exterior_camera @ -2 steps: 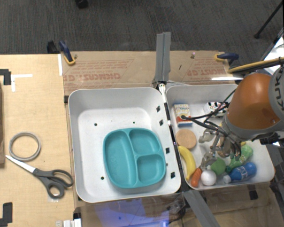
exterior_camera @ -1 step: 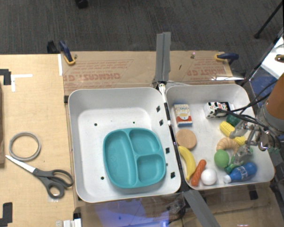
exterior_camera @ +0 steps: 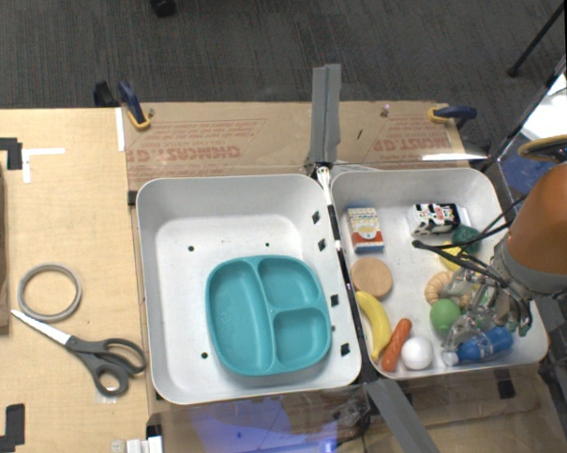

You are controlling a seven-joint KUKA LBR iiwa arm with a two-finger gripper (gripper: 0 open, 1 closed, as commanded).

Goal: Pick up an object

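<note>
The gripper (exterior_camera: 477, 308) is low in the right bin (exterior_camera: 493, 188), down among the toys at its near right corner, and through the cables its state can't be told. A green ball (exterior_camera: 444, 313) sits just left of it, touching or nearly so, and a blue object (exterior_camera: 486, 345) lies just below, long axis running left to right.

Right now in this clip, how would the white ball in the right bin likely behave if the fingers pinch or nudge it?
The white ball looks round and smooth, so it would probably roll when nudged and may squirt out of a pinch. It lies against the carrot near the right bin's front wall, which might stop it. It is likely light.
</note>
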